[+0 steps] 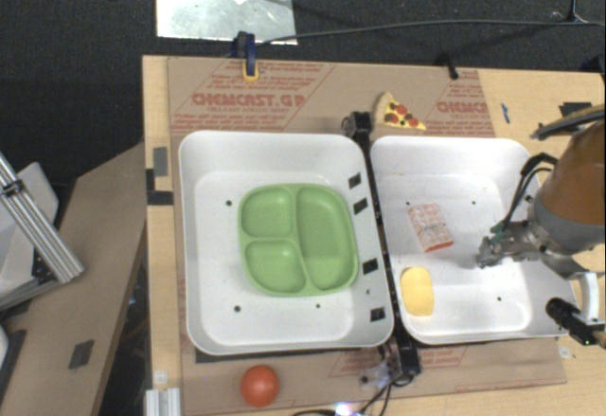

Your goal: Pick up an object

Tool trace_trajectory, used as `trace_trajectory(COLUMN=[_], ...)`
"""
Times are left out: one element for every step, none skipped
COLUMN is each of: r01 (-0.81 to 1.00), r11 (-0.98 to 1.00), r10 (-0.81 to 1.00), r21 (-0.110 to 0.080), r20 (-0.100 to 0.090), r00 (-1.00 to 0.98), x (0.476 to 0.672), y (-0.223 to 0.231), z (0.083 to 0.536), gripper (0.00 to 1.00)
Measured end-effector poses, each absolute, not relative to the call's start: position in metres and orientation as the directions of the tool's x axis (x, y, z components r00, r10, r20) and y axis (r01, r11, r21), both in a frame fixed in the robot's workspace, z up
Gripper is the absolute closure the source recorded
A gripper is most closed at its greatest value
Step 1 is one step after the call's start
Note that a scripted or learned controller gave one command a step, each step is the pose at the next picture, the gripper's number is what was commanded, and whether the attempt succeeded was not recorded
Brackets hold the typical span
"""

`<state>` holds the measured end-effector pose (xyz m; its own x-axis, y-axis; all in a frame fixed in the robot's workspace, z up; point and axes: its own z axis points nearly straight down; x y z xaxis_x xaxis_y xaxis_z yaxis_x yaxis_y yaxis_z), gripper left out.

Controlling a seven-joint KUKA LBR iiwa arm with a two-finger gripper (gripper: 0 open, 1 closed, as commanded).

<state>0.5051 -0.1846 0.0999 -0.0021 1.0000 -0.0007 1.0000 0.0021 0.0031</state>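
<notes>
In the right bin (454,163) a small clear packet with red print (430,226) lies near the middle, and a yellow lemon-shaped object (417,291) rests by the bin's front left corner. My gripper (494,251) hangs low over the right part of that bin, to the right of the packet and apart from it. The orange-banded wrist (578,187) hides most of the gripper body. A green divided plate (297,239) lies in the left bin (218,177).
A pizza-slice toy (400,113) lies on the board behind the bins. A red ball (259,385) sits on the bench in front of the left bin. A blue clamp (246,52) stands at the board's back edge. A metal rail (33,225) leans at the far left.
</notes>
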Motion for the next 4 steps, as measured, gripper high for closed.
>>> trace_trajectory(r01=[1.000, 1.000, 1.000, 1.000], r11=[0.004, 0.005, 0.006, 0.006], r10=[1.000, 1.000, 1.000, 1.000], r21=[0.004, 0.006, 0.008, 0.004], r20=[-0.002, -0.002, -0.002, -0.001], r00=[-0.004, -0.005, -0.006, -0.006], x=[0.511, 0.523, 0.532, 0.533], y=[-0.184, -0.183, -0.179, -0.179], z=[0.144, 0.194, 0.254, 0.261], gripper=[1.00, 1.00, 1.00, 1.00])
